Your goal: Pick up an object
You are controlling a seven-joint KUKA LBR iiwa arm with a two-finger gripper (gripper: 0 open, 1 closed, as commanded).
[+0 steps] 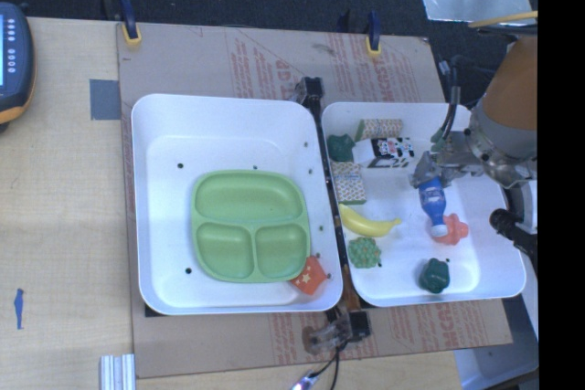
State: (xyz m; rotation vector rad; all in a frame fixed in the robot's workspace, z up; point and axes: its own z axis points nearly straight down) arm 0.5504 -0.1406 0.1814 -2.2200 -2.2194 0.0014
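Over the right bin (494, 288) the tool (432, 171) hangs just above a blue bottle (432, 204) with an orange cap, which lies beside a yellow banana (367, 222). I cannot tell how wide its grip stands. In the left bin (155, 196) sits a green divided plate (249, 226).

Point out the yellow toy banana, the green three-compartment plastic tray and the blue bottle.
yellow toy banana (367, 222), camera view, middle of its curved body.
green three-compartment plastic tray (249, 196), camera view, floor of its long upper compartment.
blue bottle (432, 202), camera view, middle of its body.
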